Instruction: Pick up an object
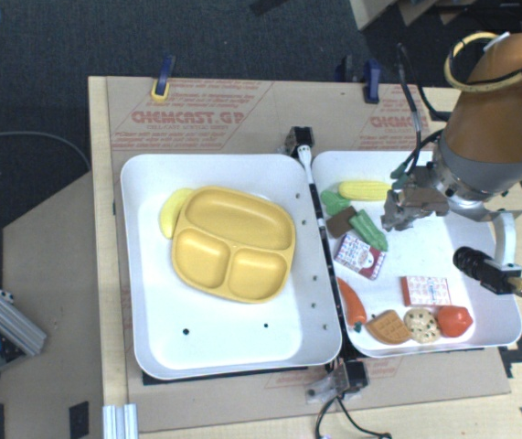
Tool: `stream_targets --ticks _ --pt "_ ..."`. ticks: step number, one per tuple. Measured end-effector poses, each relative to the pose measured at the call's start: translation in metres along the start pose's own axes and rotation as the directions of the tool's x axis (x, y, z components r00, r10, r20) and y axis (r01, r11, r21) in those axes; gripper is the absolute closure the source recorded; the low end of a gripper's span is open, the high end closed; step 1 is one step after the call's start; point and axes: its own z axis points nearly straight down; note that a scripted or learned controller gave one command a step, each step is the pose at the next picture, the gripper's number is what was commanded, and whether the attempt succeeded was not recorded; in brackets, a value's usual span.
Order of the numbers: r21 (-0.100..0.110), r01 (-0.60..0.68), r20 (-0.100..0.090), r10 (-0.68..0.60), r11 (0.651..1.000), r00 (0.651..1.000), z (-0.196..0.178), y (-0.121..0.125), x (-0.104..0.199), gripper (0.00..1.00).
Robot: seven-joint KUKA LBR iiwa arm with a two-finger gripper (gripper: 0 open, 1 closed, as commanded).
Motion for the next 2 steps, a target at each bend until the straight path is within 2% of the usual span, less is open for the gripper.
stream_targets --ticks 2 --pt "-0.001 0.000 0.000 0.000 1.000 1.000 0.0099 -0.0003 0.0129 1.00"
